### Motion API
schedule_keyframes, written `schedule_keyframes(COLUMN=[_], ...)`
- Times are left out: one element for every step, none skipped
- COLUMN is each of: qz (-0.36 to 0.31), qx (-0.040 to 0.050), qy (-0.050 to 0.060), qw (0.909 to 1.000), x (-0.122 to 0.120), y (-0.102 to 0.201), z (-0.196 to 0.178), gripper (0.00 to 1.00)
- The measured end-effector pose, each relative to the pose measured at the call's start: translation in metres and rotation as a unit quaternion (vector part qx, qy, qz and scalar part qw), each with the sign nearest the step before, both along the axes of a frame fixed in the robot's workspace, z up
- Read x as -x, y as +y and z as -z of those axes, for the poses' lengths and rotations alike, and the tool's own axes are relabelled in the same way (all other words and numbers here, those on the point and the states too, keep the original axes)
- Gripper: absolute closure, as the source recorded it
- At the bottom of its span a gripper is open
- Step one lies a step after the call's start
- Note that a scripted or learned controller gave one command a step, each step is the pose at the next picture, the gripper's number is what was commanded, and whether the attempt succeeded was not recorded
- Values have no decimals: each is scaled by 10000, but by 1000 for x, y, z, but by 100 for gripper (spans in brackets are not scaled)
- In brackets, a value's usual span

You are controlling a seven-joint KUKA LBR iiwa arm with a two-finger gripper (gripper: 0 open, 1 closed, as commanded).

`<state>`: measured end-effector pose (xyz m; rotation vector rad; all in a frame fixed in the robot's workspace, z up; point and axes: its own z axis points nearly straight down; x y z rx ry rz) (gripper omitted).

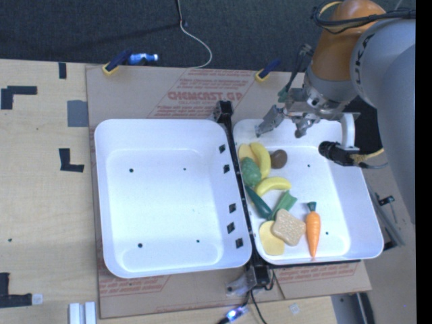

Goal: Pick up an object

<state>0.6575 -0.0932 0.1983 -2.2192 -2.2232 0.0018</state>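
Cardboard-lined bench (pixel 40 181), dark carpet behind, two white bins — right bin (pixel 351 208) holds carrot (pixel 312 228), bananas, cracker, gripper (pixel 285 125) spread open above its far edge, empty, arm cut off at right

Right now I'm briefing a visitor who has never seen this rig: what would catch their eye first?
Probably the heap of bright toy food in the right bin: an orange carrot, two bananas, a green vegetable. Then the arm's orange band at upper right, with the pincer open above that bin's far edge, holding nothing.
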Motion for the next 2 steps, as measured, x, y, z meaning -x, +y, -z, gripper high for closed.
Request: schedule_keyframes(qz=[10, -4], qx=[-1, 2], qy=[34, 4], qw=[10000, 10000], x=[37, 34], y=[-16, -15], z=[120, 104], gripper=[0, 100])
